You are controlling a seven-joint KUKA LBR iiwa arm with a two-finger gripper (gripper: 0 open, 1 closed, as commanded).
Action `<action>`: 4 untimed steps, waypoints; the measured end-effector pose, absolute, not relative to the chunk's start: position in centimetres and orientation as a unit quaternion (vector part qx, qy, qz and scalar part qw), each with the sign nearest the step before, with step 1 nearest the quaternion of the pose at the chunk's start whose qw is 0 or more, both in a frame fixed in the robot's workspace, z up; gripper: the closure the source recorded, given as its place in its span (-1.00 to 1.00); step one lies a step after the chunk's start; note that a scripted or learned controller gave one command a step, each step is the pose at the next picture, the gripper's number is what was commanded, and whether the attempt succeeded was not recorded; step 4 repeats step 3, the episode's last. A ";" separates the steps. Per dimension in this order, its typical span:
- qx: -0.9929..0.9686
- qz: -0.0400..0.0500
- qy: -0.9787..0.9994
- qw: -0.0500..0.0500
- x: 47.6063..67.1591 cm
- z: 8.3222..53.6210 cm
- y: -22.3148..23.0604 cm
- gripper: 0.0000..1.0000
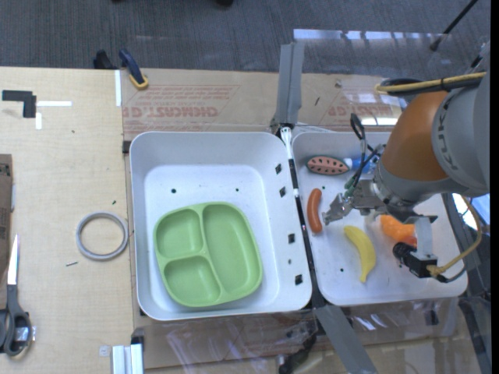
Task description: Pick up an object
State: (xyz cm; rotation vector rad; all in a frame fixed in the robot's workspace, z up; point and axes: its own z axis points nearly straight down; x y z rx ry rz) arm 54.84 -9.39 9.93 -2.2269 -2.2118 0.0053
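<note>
Several graspable things in the right bin: hot dog, banana, orange piece, brown speckled item. Gripper poised just right of the hot dog, above the banana, nothing visibly between the jaws; whether apart or together, impossible to tell. Likely trouble: closing beside the hot dog rather than around it, nudging it against the bin wall, or rolling the curved banana aside. Green divided plate in the left bin, well clear.
</note>
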 end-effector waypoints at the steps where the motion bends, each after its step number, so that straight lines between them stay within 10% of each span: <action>1: -0.708 0.001 -0.706 0.001 49.8 9.1 -9.8 -1.00; 2: -0.710 0.001 -0.705 0.001 49.8 9.9 -9.9 1.00; 3: -0.707 0.001 -0.707 0.000 51.5 19.1 -4.2 1.00; 4: -0.707 0.001 -0.707 0.000 51.5 19.1 -4.2 1.00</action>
